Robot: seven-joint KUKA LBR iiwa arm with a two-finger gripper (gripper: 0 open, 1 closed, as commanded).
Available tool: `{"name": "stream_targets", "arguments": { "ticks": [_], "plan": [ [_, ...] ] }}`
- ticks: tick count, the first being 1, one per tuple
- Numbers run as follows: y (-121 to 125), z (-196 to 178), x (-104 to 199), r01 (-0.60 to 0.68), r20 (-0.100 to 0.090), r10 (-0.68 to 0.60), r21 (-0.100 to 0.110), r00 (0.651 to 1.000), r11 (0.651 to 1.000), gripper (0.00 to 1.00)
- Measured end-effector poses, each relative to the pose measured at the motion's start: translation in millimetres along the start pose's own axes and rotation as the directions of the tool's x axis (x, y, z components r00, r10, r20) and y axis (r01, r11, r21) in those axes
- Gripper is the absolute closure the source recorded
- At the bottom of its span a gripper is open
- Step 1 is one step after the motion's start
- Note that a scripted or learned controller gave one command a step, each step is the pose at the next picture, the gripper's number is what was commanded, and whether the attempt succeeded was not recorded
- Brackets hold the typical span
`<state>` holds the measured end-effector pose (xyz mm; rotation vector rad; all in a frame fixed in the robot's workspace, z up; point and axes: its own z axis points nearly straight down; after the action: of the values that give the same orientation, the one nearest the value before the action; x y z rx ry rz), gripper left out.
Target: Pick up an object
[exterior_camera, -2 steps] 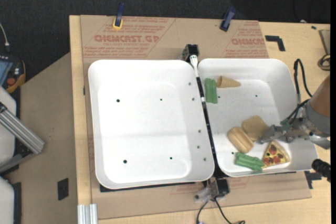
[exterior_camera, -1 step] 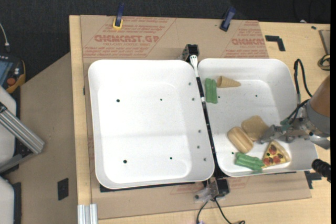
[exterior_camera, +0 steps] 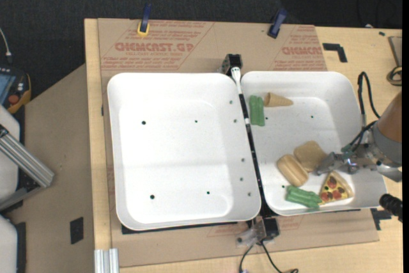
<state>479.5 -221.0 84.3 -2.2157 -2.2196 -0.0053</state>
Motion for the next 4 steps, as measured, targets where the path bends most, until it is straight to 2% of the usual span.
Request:
{"name": "stream_targets", "arguments": {
  "ticks": [4],
  "plan": [
    [0.0, 0.0, 0.0, 0.000, 0.000, 0.000, 0.000, 1.000, 1.000, 0.00]
  ]
}}
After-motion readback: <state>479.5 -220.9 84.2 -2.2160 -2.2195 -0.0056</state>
